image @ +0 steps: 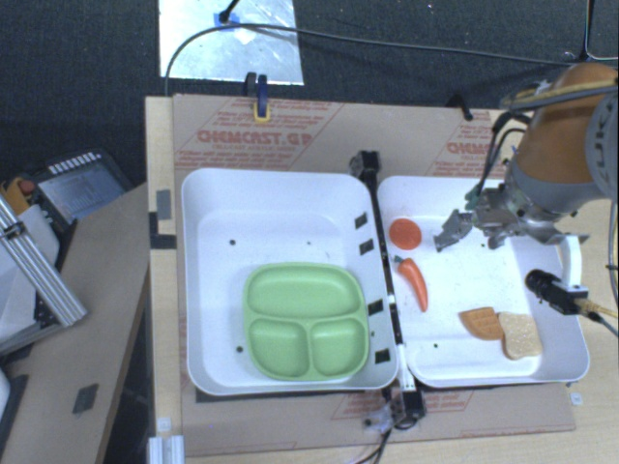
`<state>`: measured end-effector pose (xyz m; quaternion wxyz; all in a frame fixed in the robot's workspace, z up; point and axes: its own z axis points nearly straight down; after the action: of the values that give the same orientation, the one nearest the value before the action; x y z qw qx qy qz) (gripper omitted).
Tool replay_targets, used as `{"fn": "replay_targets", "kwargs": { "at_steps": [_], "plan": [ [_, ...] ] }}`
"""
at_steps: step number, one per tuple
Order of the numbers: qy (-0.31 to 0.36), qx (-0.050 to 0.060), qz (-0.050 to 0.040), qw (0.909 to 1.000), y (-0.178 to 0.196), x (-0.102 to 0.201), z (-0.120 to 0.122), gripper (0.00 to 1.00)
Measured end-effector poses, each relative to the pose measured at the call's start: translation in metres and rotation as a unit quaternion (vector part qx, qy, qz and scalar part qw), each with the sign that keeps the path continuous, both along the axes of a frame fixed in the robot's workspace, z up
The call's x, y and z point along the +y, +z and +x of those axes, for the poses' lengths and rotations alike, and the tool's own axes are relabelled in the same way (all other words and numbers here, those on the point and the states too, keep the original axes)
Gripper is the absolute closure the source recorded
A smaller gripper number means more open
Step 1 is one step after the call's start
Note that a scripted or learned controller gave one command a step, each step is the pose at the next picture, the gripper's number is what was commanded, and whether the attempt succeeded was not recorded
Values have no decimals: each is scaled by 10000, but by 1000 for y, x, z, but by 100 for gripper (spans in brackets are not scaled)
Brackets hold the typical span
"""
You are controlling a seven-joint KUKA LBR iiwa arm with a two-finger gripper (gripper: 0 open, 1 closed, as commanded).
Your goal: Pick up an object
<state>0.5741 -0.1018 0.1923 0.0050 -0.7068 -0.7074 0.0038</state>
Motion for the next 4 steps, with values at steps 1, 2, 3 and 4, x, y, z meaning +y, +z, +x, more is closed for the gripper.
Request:
{"fn": "replay_targets", "kwargs": {
  "at_steps": [1, 2, 3, 4],
  "plan": [
    [12, -68, -8, 10000, 7, 0, 3, 0],
    [5, -50, -4, 10000, -54, 3, 8, 0],
    [-11, -131, -35, 9999, -99, 0, 12, 0],
    [1, -89, -15, 10000, -92, 2, 10, 100]
  ]
}}
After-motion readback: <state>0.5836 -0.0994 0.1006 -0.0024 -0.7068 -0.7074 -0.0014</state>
